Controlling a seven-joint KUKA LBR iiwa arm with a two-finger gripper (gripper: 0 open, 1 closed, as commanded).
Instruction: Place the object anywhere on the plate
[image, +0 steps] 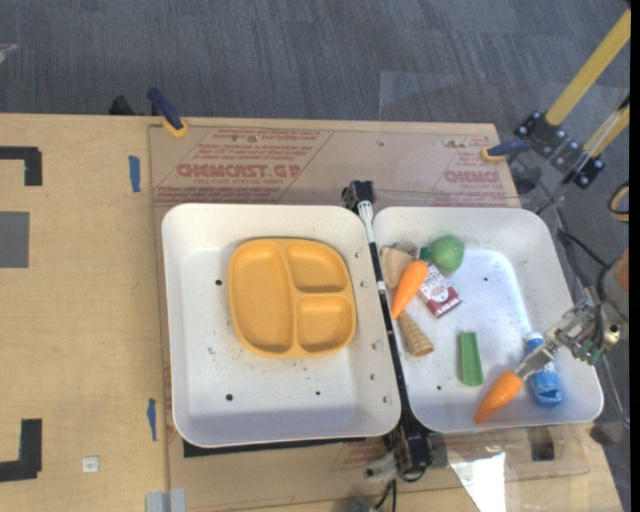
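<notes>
Two shallow white bins side by side on the bench (80, 300), resting on a sheet of printed brown cardboard (330, 160).

Left bin (190, 330): holding one yellow-orange plate (290, 297), divided into three compartments: a large one on the left, two smaller ones stacked on the right. Plate flat, roughly centred, with bare white floor all round it.

Right bin (500, 290): holding every loose item, all well apart from the plate. Against the dividing wall, a carrot (407, 288) with a green top, lying at a slant across a tan waffle cone (418, 338). Just beside the carrot's top, a round green piece (446, 252) near the far wall. Touching the carrot's right side, a small red-and-white packet (438, 292). Further right and nearer the camera, an upright-lying green block (469, 358), apart from the rest. Toward the near right corner, a second carrot (500, 397), tip pointing down-left, and right beside it a small blue piece (545, 385).

End effector (548, 350) reaching in over the right rim, low over that near right corner, just above the blue piece and the thick end of the second carrot. Too small and cluttered to judge, so whether spread or pressed together, cannot tell; likewise whether touching either item. Which item counts as the task's object also unclear, with these two lying closest.
</notes>
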